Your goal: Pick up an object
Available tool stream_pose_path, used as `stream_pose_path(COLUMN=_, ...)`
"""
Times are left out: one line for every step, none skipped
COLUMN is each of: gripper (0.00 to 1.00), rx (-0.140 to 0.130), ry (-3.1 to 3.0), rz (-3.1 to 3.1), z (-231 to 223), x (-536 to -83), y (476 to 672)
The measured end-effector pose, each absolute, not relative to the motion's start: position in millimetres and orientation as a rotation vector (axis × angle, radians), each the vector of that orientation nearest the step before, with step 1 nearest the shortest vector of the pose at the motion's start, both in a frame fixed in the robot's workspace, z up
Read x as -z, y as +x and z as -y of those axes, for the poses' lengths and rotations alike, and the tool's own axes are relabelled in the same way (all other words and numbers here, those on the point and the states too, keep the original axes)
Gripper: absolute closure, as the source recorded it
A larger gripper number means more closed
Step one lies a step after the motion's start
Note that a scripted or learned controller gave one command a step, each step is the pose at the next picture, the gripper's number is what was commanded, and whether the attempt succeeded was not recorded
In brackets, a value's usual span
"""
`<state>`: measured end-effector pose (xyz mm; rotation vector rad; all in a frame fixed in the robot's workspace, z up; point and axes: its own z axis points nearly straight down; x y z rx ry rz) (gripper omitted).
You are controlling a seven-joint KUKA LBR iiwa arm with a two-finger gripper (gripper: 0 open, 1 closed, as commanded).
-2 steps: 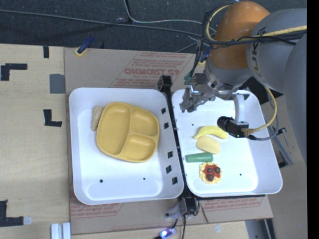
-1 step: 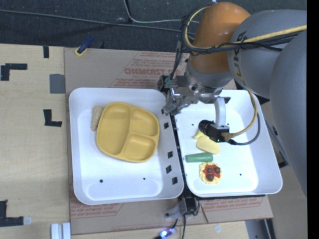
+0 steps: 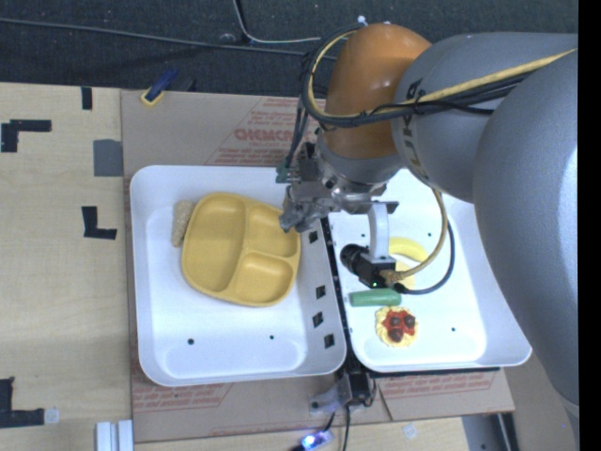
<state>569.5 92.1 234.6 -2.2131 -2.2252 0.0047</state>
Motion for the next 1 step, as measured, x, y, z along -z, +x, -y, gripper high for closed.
stream_pose_path(gripper=0.00, rx=-0.004, ry=-2.217, rz=2.224, z=-89.7, x=-235.3, y=570.3)
